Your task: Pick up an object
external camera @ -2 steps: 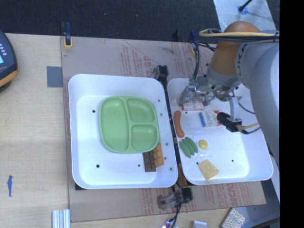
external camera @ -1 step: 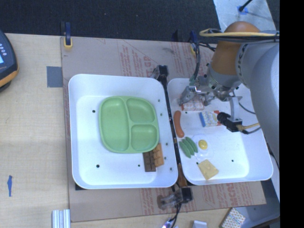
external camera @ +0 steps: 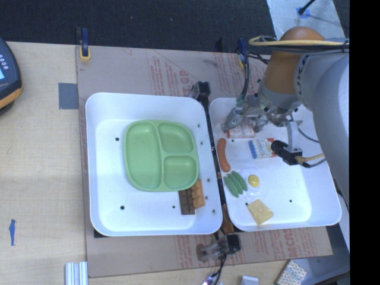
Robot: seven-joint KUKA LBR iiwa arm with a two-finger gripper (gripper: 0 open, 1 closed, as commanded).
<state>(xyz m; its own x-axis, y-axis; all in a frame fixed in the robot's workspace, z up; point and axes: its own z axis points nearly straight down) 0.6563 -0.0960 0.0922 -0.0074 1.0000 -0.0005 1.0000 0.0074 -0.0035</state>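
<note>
Objects loose in right white bin [external camera: 323, 215]: orange sausage [external camera: 223, 154], green pea pods [external camera: 235, 183], yellow cheese wedge [external camera: 260, 211].
Gripper [external camera: 243, 119] low over bin's far end; finger state indiscernible. No legible writing.

A brown cardboard sheet [external camera: 148, 70] lay on the wooden bench [external camera: 35, 171] under the bins. A grey square of tape [external camera: 67, 95] was stuck near its left edge, and a blue and yellow clamp [external camera: 84, 45] sat at its top left corner. A handheld device with a small screen [external camera: 8, 70] rested at the far left.
</note>
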